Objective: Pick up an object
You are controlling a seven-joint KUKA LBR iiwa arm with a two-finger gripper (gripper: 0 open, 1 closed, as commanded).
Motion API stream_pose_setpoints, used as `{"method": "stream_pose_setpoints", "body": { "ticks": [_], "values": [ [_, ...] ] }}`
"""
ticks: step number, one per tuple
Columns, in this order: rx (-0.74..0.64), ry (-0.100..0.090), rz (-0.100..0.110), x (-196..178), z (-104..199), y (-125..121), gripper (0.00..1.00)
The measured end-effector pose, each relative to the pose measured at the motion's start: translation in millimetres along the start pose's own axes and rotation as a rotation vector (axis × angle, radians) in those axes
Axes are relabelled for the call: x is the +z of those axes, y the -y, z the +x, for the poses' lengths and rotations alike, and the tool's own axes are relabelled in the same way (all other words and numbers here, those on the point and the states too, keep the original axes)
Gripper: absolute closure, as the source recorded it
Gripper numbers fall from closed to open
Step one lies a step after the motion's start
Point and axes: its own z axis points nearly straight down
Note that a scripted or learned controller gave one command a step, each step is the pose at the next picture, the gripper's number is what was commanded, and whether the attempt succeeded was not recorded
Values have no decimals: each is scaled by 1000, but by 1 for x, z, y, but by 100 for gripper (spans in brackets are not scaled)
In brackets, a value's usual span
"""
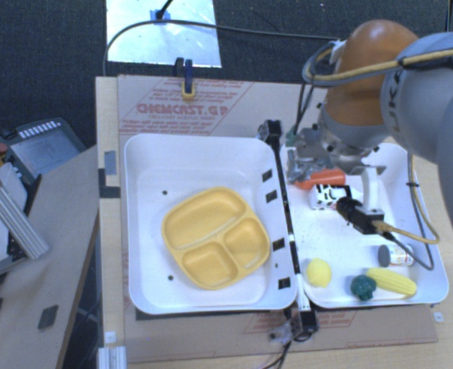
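Hovering: my grey two-finger pincer [312, 172] hangs low over the far end of the right shallow white bin [341, 298], hard by the divider.
Pincer state: I cannot tell; the wrist hides it.
Nearest object: a flat orange-red plastic piece [320, 180], just under and beside the pincer, touching a small white block with black markings [324, 197].
Long axis: the orange piece runs roughly across the bin, left to right.
Others: round yellow lemon [318, 272], green broccoli toy [362, 286] and yellow corn cob [391, 281] lie well apart, at the near edge.
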Motion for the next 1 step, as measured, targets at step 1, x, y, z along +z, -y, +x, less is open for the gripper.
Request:
{"method": "stream_pose_setpoints", "body": {
  "ticks": [1],
  "values": [
    [1,1,1,-5,49,0,100]
  ]
}}
